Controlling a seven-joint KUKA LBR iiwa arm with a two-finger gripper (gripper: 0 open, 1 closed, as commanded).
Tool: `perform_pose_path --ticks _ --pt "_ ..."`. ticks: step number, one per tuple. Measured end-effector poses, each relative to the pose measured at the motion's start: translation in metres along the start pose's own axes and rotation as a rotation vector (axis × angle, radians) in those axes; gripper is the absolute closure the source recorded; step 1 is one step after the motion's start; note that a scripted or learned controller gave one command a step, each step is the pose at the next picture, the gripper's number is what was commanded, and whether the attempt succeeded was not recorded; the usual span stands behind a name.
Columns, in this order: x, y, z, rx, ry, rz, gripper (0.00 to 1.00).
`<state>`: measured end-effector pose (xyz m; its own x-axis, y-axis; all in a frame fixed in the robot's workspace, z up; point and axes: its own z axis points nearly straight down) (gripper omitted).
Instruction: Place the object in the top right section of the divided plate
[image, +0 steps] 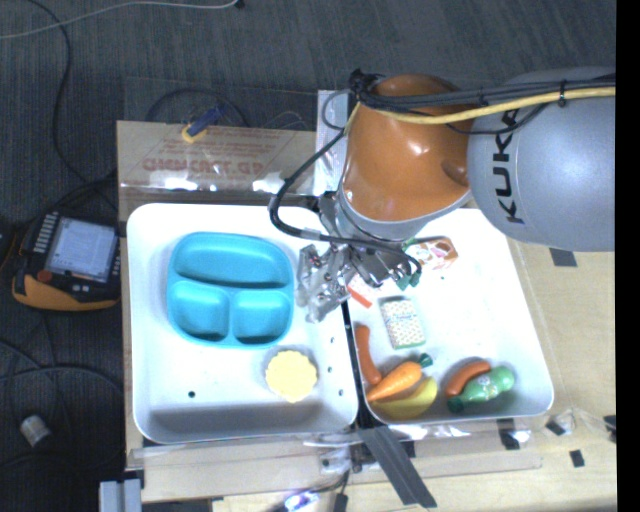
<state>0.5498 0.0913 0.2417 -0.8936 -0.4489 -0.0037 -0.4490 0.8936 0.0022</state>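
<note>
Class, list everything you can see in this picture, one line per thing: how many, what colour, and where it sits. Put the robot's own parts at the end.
Bins: two, white, side by side on the bench.
Divided plate: one, blue, upper part of left bin.
Round piece: one, yellow, left bin, below the plate.
Carrot: one, orange, lower part of right bin.
Banana: one, yellow, under the carrot.
Speckled block: one, pale, middle of right bin.
Orange-and-green toy vegetables: a small cluster, lower right of right bin.
Handheld device: one, orange and black, on the floor left of the bench.
Arm: one, grey with orange band, from the right.
Tool: one, metallic, over the bins' shared edge.
</note>
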Motion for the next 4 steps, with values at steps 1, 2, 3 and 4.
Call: perform_pose_path --ticks 1,2,3,4 --pt "0.006 -0.012 0.058 0.000 0.002 0.134 1.00" --pt "0.020 0.055 0.122 0.000 0.005 -0.186 1.00" --pt "0.003 -0.034 0.057 0.002 0.001 -0.264 1.00" --pt "0.093 -0.119 0.057 0.001 0.004 -0.385 1.00"
